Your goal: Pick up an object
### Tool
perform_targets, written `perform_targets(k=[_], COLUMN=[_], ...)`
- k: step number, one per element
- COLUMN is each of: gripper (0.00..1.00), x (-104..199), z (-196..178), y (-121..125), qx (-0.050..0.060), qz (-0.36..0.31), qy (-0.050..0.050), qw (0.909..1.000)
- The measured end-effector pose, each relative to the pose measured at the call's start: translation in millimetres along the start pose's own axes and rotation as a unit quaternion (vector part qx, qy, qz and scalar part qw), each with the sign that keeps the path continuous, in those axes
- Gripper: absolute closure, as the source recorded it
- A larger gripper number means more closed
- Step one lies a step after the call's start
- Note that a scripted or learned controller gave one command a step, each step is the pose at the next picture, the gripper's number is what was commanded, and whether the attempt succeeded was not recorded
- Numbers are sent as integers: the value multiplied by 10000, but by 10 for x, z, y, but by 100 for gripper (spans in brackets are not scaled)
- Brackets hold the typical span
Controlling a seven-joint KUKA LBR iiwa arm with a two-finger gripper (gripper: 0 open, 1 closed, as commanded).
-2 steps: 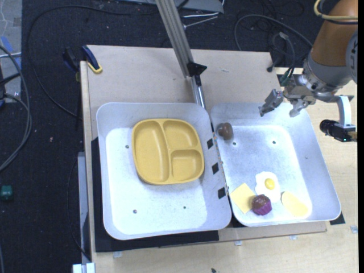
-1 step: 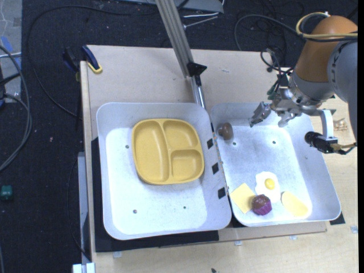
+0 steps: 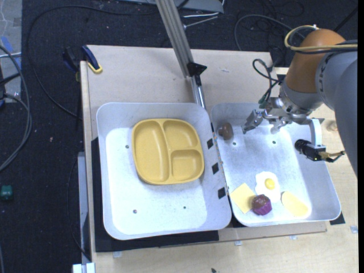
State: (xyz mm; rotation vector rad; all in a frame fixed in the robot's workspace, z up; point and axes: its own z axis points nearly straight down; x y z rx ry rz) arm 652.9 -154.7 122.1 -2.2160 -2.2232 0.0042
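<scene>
Dark floor and cables ring the bench. Food toys lie loose in the right bin (image 3: 318,169): a brown piece (image 3: 226,131) at its left wall, suiting a free grab. Nearby, the gripper (image 3: 267,120) hangs empty, fingers apart.

A pale wooden table (image 3: 148,75) is sitting on a dark carpeted floor (image 3: 40,169). Black cables (image 3: 42,90) are trailing across the floor at left and behind. A slanted metal pole (image 3: 176,30) is rising from the table's far side, and even light is falling overall.
</scene>
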Motion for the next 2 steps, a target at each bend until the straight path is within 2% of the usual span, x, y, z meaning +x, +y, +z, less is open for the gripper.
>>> perform_targets(k=[1,2], gripper=[0,100], x=[9,9], z=[318,189], y=[-3,12], qx=[-5,-33], qz=[0,-4], qy=[-2,-8], qw=[10000,10000])
